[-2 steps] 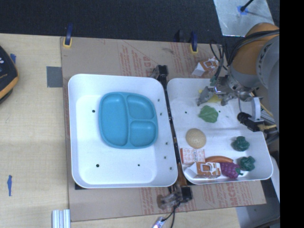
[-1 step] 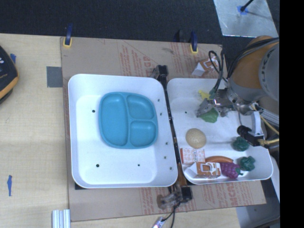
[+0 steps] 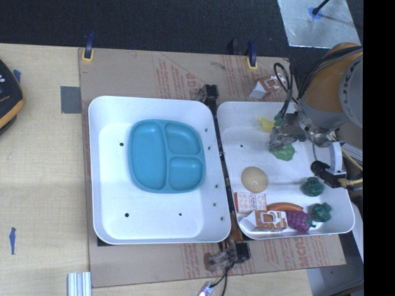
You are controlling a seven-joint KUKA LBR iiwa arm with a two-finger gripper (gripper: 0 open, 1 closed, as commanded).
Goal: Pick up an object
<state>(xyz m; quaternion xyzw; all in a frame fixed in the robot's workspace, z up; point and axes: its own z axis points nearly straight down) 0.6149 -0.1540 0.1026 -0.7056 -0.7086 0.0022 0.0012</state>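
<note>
- The arm (image 3: 327, 85) comes in from the right, over the far part of the right bin (image 3: 233, 119).
- The gripper (image 3: 282, 142) is low in that bin, right at a green piece (image 3: 284, 153) and touching or nearly touching it; I cannot tell how the jaws stand.
- A yellow piece (image 3: 265, 124) lies just left of the gripper, farther back.
- A tan ball (image 3: 254, 179) sits mid-bin, apart from the gripper.
- Near edge of the right bin: two small cartons (image 3: 259, 209), a sausage (image 3: 285, 207), a purple piece (image 3: 299, 221).
- Two dark green pieces (image 3: 313, 187) lie at the right side, one nearer than the other.
- The left bin (image 3: 105, 214) holds a blue divided plate (image 3: 165, 156), lying flat.
</note>
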